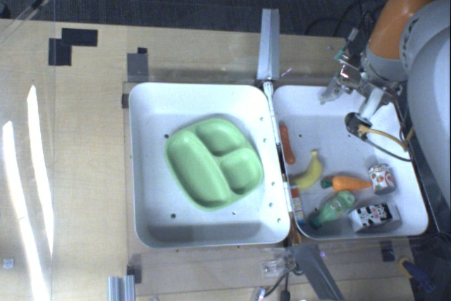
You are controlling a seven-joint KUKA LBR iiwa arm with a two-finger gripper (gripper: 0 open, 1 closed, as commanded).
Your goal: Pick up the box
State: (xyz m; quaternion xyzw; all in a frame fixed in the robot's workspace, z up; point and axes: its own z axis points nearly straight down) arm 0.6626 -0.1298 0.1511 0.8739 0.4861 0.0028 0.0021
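Note:
The box is small, white with black and red print. It lies in the near right corner of the right bin, beside a green bottle. My gripper hangs over the far right part of that bin, well away from the box and with nothing seen in it. The grey arm with its orange band comes in from the upper right.
The right bin also holds a banana, a carrot, a small can and a thin red item along its left wall. A green divided plate lies in the left bin. A cable loops below the gripper.

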